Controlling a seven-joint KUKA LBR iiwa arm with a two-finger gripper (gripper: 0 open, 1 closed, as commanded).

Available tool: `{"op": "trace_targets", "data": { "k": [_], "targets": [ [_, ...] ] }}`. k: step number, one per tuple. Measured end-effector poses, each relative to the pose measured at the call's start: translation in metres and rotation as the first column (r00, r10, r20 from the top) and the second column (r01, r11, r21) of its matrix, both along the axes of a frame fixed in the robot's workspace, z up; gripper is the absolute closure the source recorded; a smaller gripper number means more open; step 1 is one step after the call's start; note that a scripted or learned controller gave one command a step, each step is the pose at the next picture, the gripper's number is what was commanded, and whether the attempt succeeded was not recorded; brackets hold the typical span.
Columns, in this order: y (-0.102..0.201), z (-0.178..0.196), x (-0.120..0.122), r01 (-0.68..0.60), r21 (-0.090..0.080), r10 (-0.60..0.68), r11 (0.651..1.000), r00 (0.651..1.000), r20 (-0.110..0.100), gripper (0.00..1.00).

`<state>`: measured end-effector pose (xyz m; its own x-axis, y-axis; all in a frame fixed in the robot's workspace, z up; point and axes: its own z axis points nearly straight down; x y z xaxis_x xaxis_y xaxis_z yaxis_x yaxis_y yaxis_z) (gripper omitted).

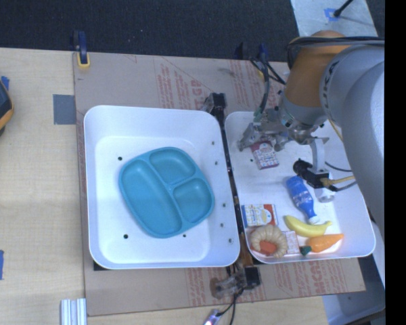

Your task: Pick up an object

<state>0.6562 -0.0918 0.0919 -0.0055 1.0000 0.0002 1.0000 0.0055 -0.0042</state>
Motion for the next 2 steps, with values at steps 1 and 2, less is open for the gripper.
{"op": "trace_targets", "data": {
  "k": [1, 2],
  "targets": [
    [-0.013, 0.000, 0.000, 0.003, -0.001, -0.003, 1.000, 1.000, 0.002, 0.00],
    [-0.001, 0.000, 0.000, 0.000, -0.001, 0.000, 1.000, 1.000, 0.000, 0.00]
  ]
}}
